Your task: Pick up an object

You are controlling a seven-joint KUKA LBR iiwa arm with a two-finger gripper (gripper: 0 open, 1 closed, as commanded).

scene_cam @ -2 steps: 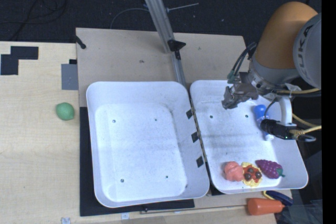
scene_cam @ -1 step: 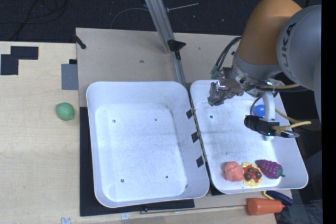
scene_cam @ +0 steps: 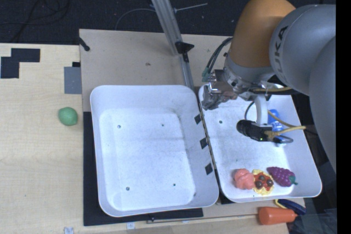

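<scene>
Three small toys to choose from, all bunched along the near wall of the right bin point(scene_cam: 307, 186): a pinkish-orange lump point(scene_cam: 243, 178), a yellow-and-red piece point(scene_cam: 262, 182) touching it, and a purple bunch of grapes point(scene_cam: 281, 176) just beside that. None lifted yet.

Best to go for an outer one, the grapes or the pink lump. Skip the middle piece, wedged between its neighbours with no free flank. Come down straight from above, square to the toy's narrow side, and keep clear of the bin's wall, close behind the row. Centre over the body of the toy rather than its edge. Expect rounded plastic to slip from an off-centre pinch. Lift slowly and watch for a neighbour dragged along.

As for the gripper point(scene_cam: 211, 97): hanging low at the far left corner of the right bin, close by the divide from the left bin point(scene_cam: 104, 118), well apart from the three toys. Too blurred and too tangled with the wrist hardware to judge as released or clenched — cannot tell. No toy seen in it, and no sure contact with the bin floor either.

Also outside the bins: a green ball point(scene_cam: 68, 116) on the bench at the left, and an orange carrot-like toy point(scene_cam: 276, 215) beyond the near wall — probably harder targets, best ignored.
</scene>
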